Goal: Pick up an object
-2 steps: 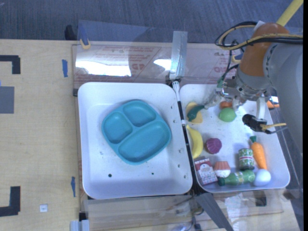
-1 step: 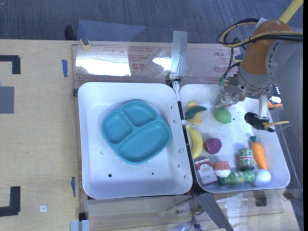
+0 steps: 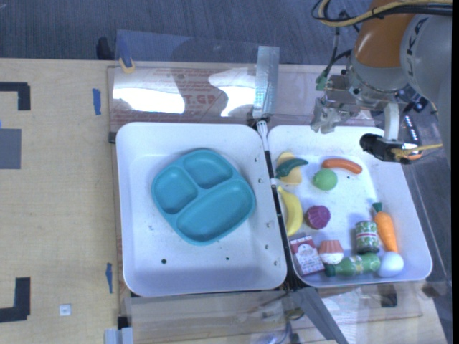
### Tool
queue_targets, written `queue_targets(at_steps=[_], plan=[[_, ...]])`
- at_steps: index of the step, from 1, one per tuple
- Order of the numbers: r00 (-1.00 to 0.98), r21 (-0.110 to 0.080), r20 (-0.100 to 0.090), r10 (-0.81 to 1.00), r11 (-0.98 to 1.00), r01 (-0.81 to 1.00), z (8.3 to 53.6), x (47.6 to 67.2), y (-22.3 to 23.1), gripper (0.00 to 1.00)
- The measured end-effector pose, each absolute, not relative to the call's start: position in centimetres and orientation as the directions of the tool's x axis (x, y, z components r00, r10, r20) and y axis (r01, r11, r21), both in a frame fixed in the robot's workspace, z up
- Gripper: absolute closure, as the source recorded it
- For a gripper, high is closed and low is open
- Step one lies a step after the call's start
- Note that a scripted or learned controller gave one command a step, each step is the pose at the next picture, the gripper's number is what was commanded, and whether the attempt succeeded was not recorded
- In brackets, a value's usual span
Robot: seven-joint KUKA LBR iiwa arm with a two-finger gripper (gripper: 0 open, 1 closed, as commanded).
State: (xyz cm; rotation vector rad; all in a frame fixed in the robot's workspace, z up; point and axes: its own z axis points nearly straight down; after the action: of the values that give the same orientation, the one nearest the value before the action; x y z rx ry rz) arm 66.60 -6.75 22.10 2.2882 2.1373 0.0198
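1. Left bin (image 3: 136, 213): white, shallow, round-cornered; holds a glossy blue three-compartment plate (image 3: 204, 195), tilted askew.
2. Right bin (image 3: 412, 213): same white shell, crowded with toy food.
3. Along its left wall: yellow banana (image 3: 291, 211); dark-green-and-yellow piece (image 3: 289, 167) above it.
4. Middle: green ball (image 3: 325, 180), orange-red sausage (image 3: 342, 165), purple round piece (image 3: 318, 216).
5. Right and front: carrot (image 3: 386, 231), green can (image 3: 366, 236), white egg (image 3: 391, 264), small red carton (image 3: 307, 255).
6. Gripper (image 3: 331, 115): above the right bin's far rim, grasping nothing; jaw opening impossible to tell.
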Motion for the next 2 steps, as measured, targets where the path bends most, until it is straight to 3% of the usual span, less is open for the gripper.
queue_targets(at_steps=[1, 2], plan=[[0.073, 0.002, 0.0, 0.997, -0.073, 0.997, 21.3, 66.3, -7.1, 0.0], [0.111, -0.002, -0.002, 0.994, -0.111, 0.994, 19.8, 62.8, -17.7, 0.0]])
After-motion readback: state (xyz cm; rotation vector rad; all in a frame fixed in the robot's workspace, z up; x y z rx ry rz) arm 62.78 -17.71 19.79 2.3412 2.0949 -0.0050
